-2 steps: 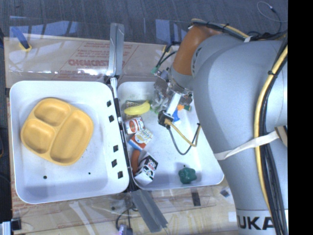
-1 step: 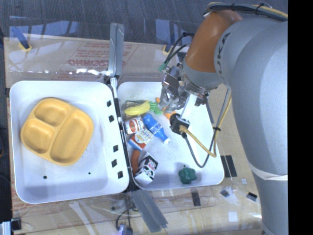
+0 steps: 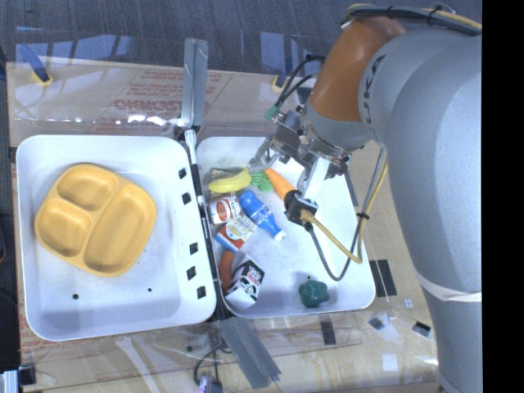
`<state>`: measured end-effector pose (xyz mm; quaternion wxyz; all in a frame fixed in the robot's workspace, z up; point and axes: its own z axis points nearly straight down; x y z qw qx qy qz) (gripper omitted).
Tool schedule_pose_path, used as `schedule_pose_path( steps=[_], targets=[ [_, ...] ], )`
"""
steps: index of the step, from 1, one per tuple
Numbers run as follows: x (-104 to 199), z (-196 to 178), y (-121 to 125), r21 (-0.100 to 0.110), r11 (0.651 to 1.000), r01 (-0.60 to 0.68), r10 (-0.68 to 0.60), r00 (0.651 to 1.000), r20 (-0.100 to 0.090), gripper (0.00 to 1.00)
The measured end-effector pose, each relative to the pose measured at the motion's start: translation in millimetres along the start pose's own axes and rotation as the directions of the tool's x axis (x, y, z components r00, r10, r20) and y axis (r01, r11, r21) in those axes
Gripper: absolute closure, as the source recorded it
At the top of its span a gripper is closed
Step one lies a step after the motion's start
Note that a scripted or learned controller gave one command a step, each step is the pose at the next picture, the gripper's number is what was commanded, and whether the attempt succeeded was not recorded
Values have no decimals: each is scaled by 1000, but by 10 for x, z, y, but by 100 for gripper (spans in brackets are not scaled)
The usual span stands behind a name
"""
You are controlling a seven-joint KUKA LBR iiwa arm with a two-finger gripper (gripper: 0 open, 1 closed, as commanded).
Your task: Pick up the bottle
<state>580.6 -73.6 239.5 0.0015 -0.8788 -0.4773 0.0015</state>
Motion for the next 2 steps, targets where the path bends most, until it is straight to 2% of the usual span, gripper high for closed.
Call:
schedule_pose_path(
  steps=[1, 2],
  targets=[
    [469, 495, -562, 2, 998, 67, -67, 998, 2, 0],
    [293, 492, -551, 3, 999, 53, -53, 999, 1, 0]
  ],
)
